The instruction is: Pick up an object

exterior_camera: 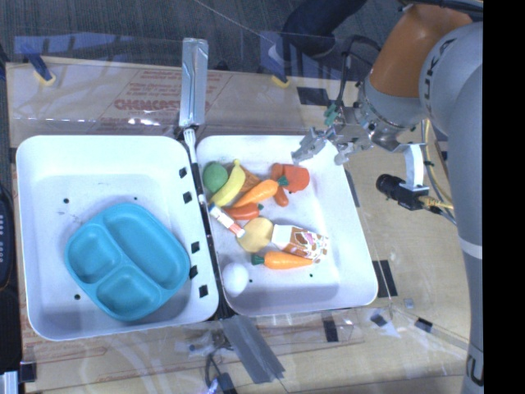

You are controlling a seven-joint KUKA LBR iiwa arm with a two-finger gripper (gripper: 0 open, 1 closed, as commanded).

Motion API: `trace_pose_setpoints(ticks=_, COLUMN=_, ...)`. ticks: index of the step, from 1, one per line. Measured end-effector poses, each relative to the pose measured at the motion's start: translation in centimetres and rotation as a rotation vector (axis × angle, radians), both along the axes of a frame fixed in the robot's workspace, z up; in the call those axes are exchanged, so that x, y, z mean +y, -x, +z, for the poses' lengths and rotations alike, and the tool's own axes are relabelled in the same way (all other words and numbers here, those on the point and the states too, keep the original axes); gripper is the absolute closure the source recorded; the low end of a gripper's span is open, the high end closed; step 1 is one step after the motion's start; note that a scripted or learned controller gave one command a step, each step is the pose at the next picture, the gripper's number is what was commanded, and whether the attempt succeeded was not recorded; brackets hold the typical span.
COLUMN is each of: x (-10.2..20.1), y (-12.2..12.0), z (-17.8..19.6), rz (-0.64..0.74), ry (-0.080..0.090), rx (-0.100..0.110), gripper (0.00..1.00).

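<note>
- Nearest the camera, at the front of the right bin point(361, 279), I see a white egg point(235, 278) lying by the divider, apart from the rest
- Just behind it lie a small carrot point(287, 260) and a printed carton point(303, 240), touching, with a pale yellow onion-shaped piece point(256, 234) against them
- Mid-bin I read a tight heap: a bigger carrot point(258, 193) across a red piece, a banana point(230, 185) over a green round fruit point(215, 176), and a red tomato point(293, 177) at the back
- Left of all that, the other bin point(33, 220) carries a blue compartment plate point(127, 257), well apart from the pile
- Farthest back, the gripper point(312, 145) hangs over the right bin's rear rim, just beyond the tomato; its fingers point(306, 149) look spread and I see nothing between them, so it is released and carrying nothing
- My worry: I judge a straight drop from here could catch the bin wall, or pinch the tomato's edge so it rolls out
- Aiming into the heap, I think the fingers may land on two pieces at once and shove them aside without gripping either
</note>
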State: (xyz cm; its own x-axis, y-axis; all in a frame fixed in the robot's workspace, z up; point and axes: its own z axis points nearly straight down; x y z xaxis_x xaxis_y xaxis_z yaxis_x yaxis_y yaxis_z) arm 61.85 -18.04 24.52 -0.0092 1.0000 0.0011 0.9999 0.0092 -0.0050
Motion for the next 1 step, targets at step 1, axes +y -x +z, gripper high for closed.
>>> trace_pose_setpoints(ticks=1, x=1.72, y=1.25, z=-14.27, rz=-0.005, ry=0.000, rx=-0.002, gripper=0.00)
